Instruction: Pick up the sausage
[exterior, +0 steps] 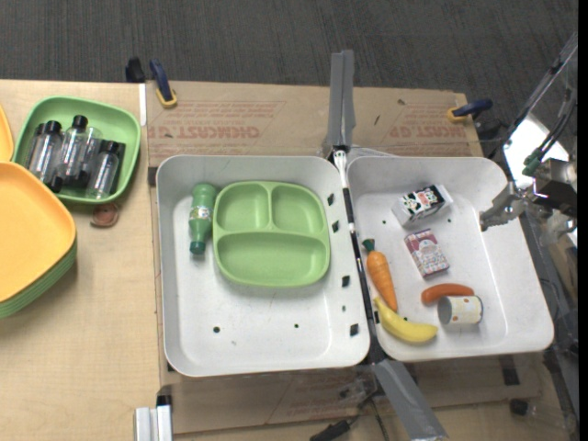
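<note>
We are finding the sausage (447,292) near the right bin's (524,333) front edge, touching the white cup (460,310), the banana (405,326) just beside. We are judging it light, smooth, likely slippery; a mid-length pinch across its width suits best. Farther back, the gripper (503,211) is hanging over the bin's right rim; we cannot tell its state.

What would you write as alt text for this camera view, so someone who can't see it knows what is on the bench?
A reddish sausage lies in the right white bin beside a small white cup, a banana, a carrot and two small cartons. The robot's end effector sits at that bin's right rim. The left white bin holds a green divided plate and a green bottle.
</note>
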Tool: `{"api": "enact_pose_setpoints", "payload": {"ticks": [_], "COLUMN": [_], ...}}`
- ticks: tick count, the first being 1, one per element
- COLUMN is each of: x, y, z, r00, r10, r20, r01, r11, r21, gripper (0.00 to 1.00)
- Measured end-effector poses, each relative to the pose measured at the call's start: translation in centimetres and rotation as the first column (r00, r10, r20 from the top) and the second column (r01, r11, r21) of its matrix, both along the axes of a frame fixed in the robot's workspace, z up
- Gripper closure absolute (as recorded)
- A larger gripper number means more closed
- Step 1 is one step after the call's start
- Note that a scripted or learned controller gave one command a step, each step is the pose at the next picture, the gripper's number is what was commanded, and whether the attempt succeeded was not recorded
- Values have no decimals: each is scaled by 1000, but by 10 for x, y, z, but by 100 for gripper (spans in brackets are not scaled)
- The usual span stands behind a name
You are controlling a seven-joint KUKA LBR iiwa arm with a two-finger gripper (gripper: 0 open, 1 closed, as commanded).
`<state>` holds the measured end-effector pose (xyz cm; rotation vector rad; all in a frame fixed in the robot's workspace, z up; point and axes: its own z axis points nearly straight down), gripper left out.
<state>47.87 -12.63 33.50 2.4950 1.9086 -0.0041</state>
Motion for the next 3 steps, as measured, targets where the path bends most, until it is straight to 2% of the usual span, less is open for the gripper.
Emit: {"api": "enact_pose_setpoints", "payload": {"ticks": [1, 2, 3], "x": [-1, 3, 0], "y": [0, -42, 23], "z": [-96, -154, -29], "r00": [972, 999, 994], "r10": [235, 35, -113], "r20": [-1, -3, -1], "r01": [-235, -35, 113], "r11": [972, 999, 994], "r21": [2, 3, 0], "gripper": [0, 0, 0]}}
